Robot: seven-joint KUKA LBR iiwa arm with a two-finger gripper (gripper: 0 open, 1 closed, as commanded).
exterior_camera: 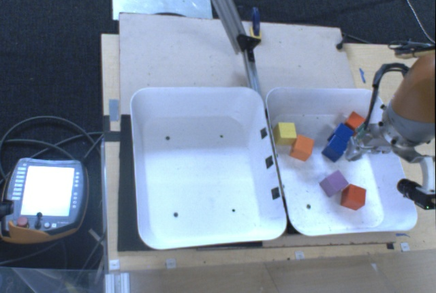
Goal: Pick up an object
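gripper [355, 148]: right bin [395, 220], touching blue block [338, 142]
fingers: cannot tell if parted or clenched
nearby: purple block [334, 183], red block [353, 197]

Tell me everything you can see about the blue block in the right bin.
The blue block is an elongated, solid-coloured piece with flat faces, matte like painted wood or foam. It lies tilted diagonally on the floor of the right bin, towards the far side. An orange block sits against its upper end, and the hand is right beside it.
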